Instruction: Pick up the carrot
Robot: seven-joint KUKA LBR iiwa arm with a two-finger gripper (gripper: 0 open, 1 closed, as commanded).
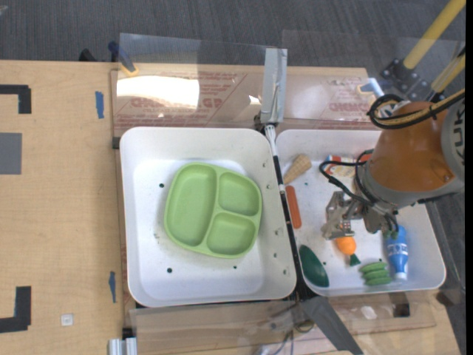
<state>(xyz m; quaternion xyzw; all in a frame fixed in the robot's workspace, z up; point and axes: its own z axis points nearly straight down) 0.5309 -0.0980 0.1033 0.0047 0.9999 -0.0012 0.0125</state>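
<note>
Orange carrot [346, 245] lies in right bin [432, 272], near front, green top pointing at green pea pod [375, 272]. Claw [341, 226] hangs right above it, tips almost on it. Can't tell if claw is wide or clenched; carrot not seen between tips. Arm low, likely for grab. Blue bottle [397, 253] close by, could get bumped. Green plate [213, 210] sits in left bin [140, 198].

Counted two white bins [140, 198] [425, 272], side by side. In the left: one green plate [213, 211] with three compartments. In the right: one carrot [346, 245], one orange stick [294, 207], one dark green vegetable [314, 266], one light green pod [375, 272], one blue bottle [397, 251], one tan wedge [297, 168].
</note>
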